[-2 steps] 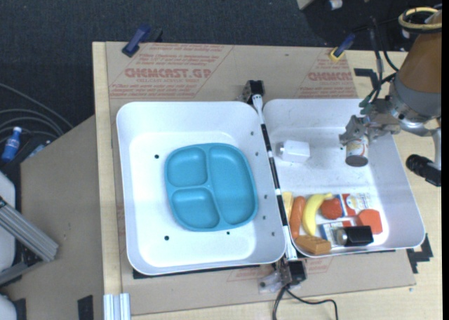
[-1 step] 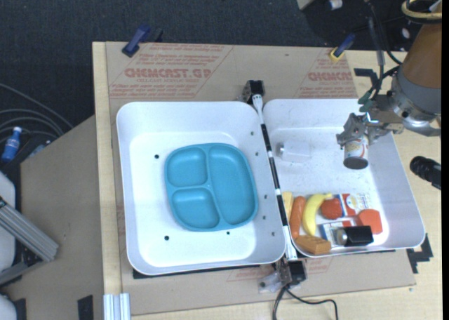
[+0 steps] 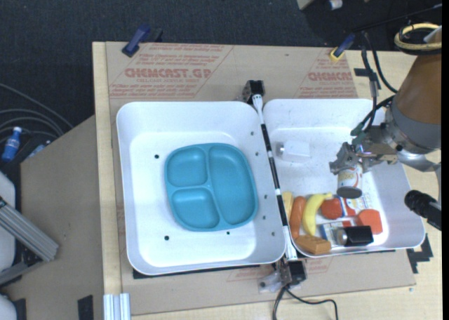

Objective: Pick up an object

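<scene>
Grey arm (image 3: 421,111) reaches from the right over the right bin (image 3: 316,111) | gripper (image 3: 349,171) sits low above a pile of toy food (image 3: 337,222) in that bin's near corner; we cannot tell its finger state | banana (image 3: 313,211) lies beside orange carrot (image 3: 298,213) | left bin (image 3: 133,171) holds blue divided plate (image 3: 209,185).

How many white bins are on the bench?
2: the left bin holds a blue divided plate; the right bin holds a toy pile, beneath the hand.
</scene>
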Controlling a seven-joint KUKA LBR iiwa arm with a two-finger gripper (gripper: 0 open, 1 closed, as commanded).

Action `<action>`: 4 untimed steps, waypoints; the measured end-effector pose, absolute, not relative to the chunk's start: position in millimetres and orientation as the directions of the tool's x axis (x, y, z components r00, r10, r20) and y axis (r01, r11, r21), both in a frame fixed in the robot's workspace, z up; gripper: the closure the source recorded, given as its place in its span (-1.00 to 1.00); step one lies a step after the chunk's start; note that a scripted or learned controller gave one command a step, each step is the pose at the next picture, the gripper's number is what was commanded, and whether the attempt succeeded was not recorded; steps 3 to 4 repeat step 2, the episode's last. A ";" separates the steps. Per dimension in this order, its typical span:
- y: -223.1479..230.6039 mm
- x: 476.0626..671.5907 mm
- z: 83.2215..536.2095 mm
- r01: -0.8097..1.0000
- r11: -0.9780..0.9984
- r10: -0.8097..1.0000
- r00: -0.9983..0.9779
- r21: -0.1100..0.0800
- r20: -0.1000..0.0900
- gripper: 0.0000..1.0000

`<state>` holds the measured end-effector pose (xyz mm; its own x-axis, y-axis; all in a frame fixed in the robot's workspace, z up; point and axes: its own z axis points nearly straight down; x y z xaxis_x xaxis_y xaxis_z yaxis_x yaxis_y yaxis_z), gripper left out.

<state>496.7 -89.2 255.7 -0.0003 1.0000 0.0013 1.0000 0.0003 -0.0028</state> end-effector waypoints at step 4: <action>-22.7 479.0 257.2 1.000 0.001 1.000 -0.001 -0.003 0.001 1.00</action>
